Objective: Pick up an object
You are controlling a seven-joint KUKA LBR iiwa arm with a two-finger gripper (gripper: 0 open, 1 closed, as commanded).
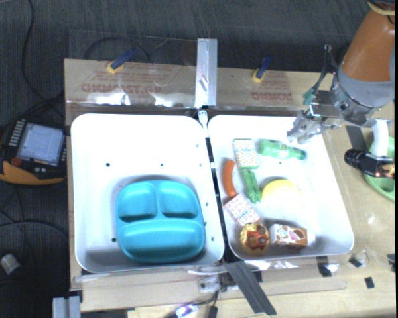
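Gripper (304,130) sits over the right bin's (338,204) upper right corner, nothing between its fingers; can't tell whether they're spread or pressed together, too small and blurred. Right bin holds a glossy green bottle (280,151) lying with long axis left-right just beside the gripper, a round yellow lemon (278,189), an orange sausage (229,177) lying top-bottom, and a small carton (289,235). Left bin (93,177) holds a smooth blue compartment tray (160,220); table is pale wood on dark carpet.

A blue divided tray (160,220) lies in the left bin (93,144).
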